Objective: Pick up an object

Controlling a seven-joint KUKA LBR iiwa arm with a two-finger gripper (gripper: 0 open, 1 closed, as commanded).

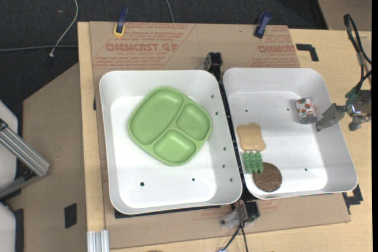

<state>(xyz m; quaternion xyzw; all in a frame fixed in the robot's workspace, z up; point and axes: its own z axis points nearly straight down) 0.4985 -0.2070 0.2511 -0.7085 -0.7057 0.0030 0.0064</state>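
My gripper (341,120) hangs over the right rim of the right bin (331,174), its two grey fingers apart and nothing between them, so it is open. Just left of it, close to its left finger, a small white can with red spots (305,110) lies in the bin. Along the bin's left side lie a tan slice of bread (251,136), a small green ridged piece (253,161) and a round brown patty (268,177). These three touch or nearly touch one another.
The left bin (118,186) holds a green three-part plate (170,125), tilted diagonally. A black divider (223,109) runs between the bins. Blue clamps (121,19) (262,24) grip the bench's far edge. Cables (360,50) hang at the right.
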